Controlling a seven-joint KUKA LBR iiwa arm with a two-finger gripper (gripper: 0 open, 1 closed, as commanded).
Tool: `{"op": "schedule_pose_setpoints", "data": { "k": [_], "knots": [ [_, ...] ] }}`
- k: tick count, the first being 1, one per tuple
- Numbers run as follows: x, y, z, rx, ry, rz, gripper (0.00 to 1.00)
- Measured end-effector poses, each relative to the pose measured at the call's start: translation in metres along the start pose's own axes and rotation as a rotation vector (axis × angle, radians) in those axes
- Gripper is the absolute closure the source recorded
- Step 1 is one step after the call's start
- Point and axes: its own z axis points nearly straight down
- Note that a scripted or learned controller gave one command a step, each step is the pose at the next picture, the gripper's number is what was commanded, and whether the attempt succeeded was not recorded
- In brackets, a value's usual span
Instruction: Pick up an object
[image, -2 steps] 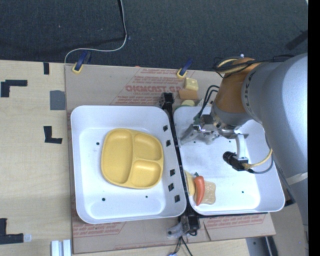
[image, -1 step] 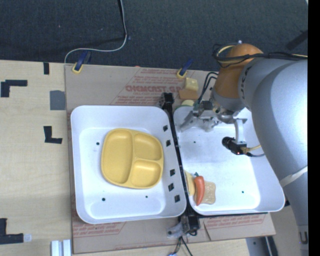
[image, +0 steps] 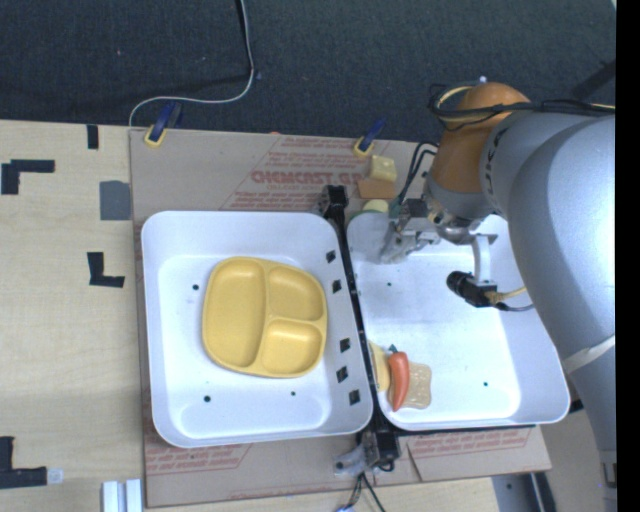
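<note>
I see two shallow white bins side by side in the middle of the frame. The left bin (image: 170, 330) holds a yellow divided plate (image: 265, 316) with three compartments, lying flat near the bin's centre, and I see nothing lying in any of them. The right bin (image: 500, 370) has its contents bunched at its lower left corner, hard against the divider: an orange carrot-like piece (image: 398, 379), a pale beige lumpy item (image: 418, 385) just to its right and touching it, and a thin yellow sliver (image: 381, 368) on its left side.

The carrot-like piece is the nearest thing to pick. It is smooth, orange-red and rounded at the top, and its long axis runs almost straight up and down in the frame, the lower end tucked beside the beige item.

The gripper (image: 400, 235) sits at the upper left of the right bin, well apart from that cluster, with the orange-banded wrist above and to its right. From this angle I cannot tell how the gripper is set, and I see nothing held in it.
</note>
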Motion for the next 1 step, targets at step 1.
{"op": "schedule_pose_setpoints", "data": {
  "k": [1],
  "knots": [
    [-0.0002,-0.0002,0.0006,0.001,-0.001,0.000,0.00]
  ]
}}
